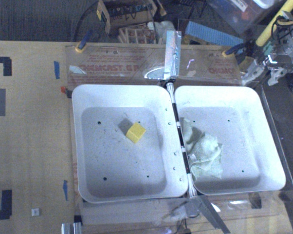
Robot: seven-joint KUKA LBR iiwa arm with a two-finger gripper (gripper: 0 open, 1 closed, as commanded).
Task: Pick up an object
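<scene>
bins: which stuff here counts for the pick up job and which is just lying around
For the job:
yellow block in the left bin
crumpled white cloth in the right bin

Just lying about:
cardboard box behind the bench
blue tape on the bench

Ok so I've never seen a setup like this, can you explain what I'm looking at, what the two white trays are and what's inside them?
This is one camera fixed above a workbench, looking down at a slant. Two shallow white bins sit side by side. The left bin holds a small yellow block. The right bin holds a crumpled pale cloth against its left wall. A robot arm reaches in from the right to pick things up; part of its end effector shows at the upper right, away from both bins, and nothing is seen in it.
</scene>
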